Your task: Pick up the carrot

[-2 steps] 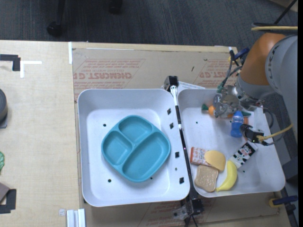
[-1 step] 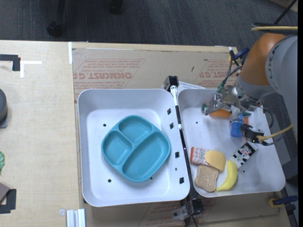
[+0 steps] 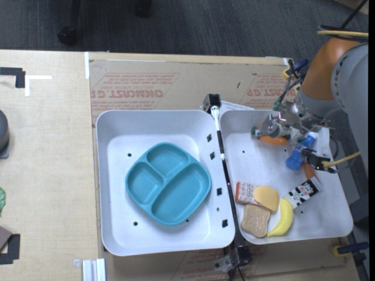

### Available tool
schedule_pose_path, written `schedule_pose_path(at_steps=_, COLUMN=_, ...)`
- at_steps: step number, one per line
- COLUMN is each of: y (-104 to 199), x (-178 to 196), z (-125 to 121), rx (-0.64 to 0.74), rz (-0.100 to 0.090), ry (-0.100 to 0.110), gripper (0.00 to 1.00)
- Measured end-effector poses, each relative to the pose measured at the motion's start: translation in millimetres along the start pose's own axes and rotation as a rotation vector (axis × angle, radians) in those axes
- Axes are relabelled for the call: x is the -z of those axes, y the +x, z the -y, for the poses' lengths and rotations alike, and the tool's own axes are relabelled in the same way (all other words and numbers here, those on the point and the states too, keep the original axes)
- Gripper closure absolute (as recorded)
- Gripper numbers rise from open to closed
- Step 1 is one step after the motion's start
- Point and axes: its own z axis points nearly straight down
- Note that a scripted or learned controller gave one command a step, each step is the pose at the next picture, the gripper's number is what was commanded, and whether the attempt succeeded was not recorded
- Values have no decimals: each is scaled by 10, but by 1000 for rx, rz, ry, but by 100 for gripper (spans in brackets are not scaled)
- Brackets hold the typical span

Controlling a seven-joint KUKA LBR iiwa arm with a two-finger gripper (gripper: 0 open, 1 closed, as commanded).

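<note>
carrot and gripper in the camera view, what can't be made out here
- Carrot: an orange sliver shows under the gripper; the gripper covers the rest, so its full length is hidden.
- Grip: too small and cluttered to tell whether the carrot sits between the fingers.
- Arm: cut off by the right edge.
- Black-and-white packet: print too small to read.

My bench [image 3: 47,174] has a pale wooden top. A flat sheet of brown cardboard [image 3: 176,86] lies on it, and the two white bins stand side by side on this cardboard. I take the left bin [image 3: 111,215] as landmark. The right bin [image 3: 334,215] touches its right wall. Far to its left, at the edge of the bench, I see a dark round thing [image 3: 3,132]. Above that, a black bracket [image 3: 16,75] lies on the wood.
</note>
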Motion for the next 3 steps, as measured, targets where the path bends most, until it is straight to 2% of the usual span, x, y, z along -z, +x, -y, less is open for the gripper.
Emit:
schedule_pose_path(at_steps=1, y=-43, x=-84, z=176, rx=-229, rz=9, ry=-20, gripper=0)
schedule_pose_path(at_steps=2, y=-44, x=6, z=179, rx=-224, rz=11, ry=-17, gripper=100)
schedule_pose_path(at_steps=3, y=-44, x=6, z=178, rx=-224, rz=12, ry=-18, gripper=0)
